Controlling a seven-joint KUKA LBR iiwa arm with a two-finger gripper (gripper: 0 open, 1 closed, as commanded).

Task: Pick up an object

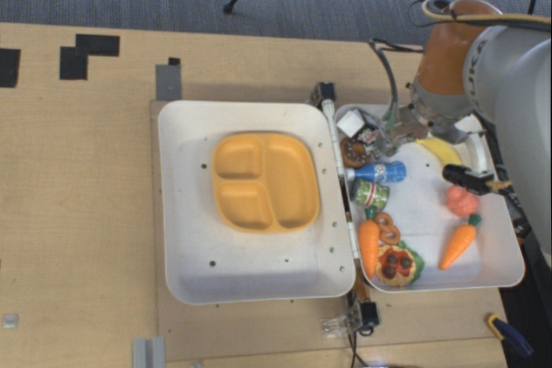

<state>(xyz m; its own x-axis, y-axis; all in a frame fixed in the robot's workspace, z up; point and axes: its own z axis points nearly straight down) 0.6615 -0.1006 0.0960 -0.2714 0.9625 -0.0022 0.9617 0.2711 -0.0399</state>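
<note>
- Hovering my gripper [390, 136] low over the far-left corner of the right bin [509, 271]; whether it's open or closed I cannot tell, too small and cluttered there, and nothing visibly held.
- Candidate targets sit close: a dark round item, maybe a donut [354, 152], just beside the tip, and a blue-capped bottle [379, 173] lying on its side just in front of it.
- More options further off: pink lump [462, 201], carrot [457, 246] near the right wall, second carrot [368, 246] by the left wall, pizza toy [397, 265] at the near edge, banana [440, 152] near my wrist.
- Left bin [181, 185] has only the orange divided plate [263, 183]; not my business.
- To do this well, I judge: commit to one item, centre over it, descend straight.
- The bottle looks easiest: grip across its short axis.
- Risk: corner crowding, bin wall close, finger may land on a neighbour and shove instead of grasp.
</note>
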